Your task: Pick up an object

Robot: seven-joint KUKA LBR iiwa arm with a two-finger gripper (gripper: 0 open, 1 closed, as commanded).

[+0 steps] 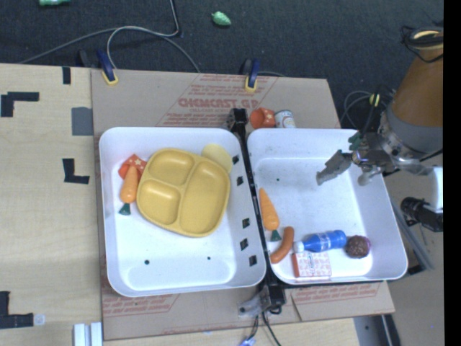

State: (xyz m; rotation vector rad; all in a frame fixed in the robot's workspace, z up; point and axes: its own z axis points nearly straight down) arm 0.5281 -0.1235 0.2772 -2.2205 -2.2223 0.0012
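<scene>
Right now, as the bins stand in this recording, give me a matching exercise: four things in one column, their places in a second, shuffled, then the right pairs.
Things
1. yellow plate
2. blue bottle
3. gripper
4. green bottle

Places
A. on the dark floor, beyond the bench, top left
B. above the upper part of the right bin
C. in the left bin
D. lying near the front of the right bin, next to a brown ball

Pairs: 1-C, 2-D, 3-B, 4-A
</scene>
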